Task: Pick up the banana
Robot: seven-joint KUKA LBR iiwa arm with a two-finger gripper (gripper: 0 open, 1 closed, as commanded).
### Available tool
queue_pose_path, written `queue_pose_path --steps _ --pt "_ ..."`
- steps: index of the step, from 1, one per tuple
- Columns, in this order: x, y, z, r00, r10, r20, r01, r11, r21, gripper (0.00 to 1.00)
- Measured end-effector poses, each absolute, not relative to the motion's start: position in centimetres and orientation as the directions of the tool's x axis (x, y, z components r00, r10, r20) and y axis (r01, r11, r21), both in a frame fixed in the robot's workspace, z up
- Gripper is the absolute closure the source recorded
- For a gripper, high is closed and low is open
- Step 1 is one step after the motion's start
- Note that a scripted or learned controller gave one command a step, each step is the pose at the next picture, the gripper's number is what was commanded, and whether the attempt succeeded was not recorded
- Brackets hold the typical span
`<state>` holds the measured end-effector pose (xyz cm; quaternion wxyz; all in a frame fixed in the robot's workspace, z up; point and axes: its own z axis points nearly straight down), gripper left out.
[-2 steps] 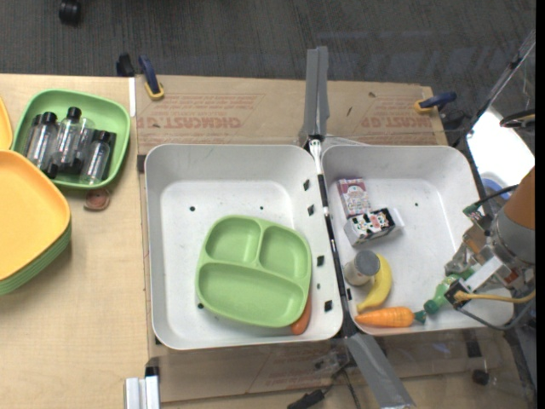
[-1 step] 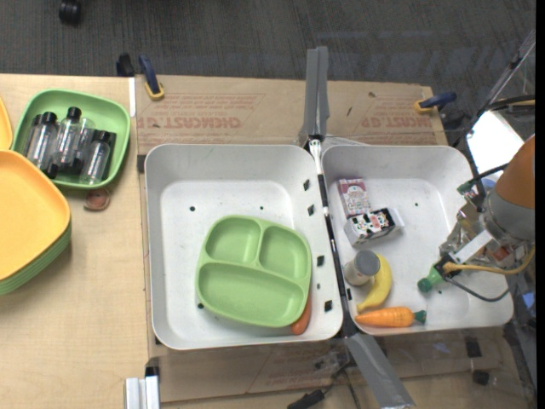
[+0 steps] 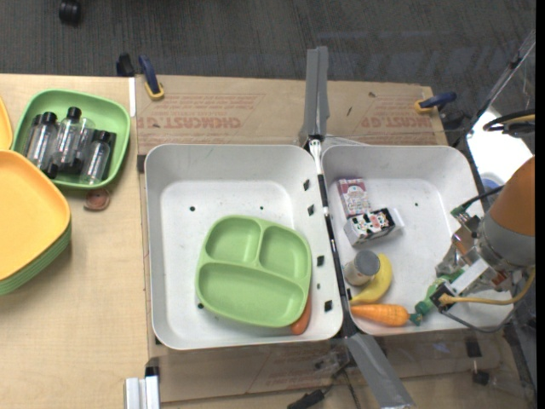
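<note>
Two shallow white bins side by side on cardboard-covered bench. Right bin: banana lying near the front left corner, curved, yellow, its upper end touching a small round can with a grey lid. Just in front of the banana, a toy carrot, orange with green top pointing right, along the bin's front wall. Further back, a pink-and-white carton and, just beside it, a small black-and-white box lying tilted. Arm reaching in from the right, orange band visible at the frame edge, grey wrist below it, cables trailing. Gripper low over the right part of the right bin, well apart from the banana, nothing seen between its tips; state of the fingers cannot be told from this angle. Left bin: green three-compartment plate resting flat, with an orange-red object partly hidden under its front right edge. Off to the left on the wooden table: green square tray holding several dark-capped bottles, and a stack of orange plates at the frame's edge. Blue-and-yellow clamps at the cardboard's far corners.
</note>
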<state>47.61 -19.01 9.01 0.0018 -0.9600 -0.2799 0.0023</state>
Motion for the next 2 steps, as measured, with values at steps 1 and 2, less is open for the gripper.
queue_pose_path --steps 1,2 --pt "51.7 -21.2 8.9 0.904 0.429 0.0 0.428 -0.903 -0.021 1.0" --pt "47.8 -21.3 9.0 0.894 0.447 0.001 0.447 -0.894 -0.021 1.0"
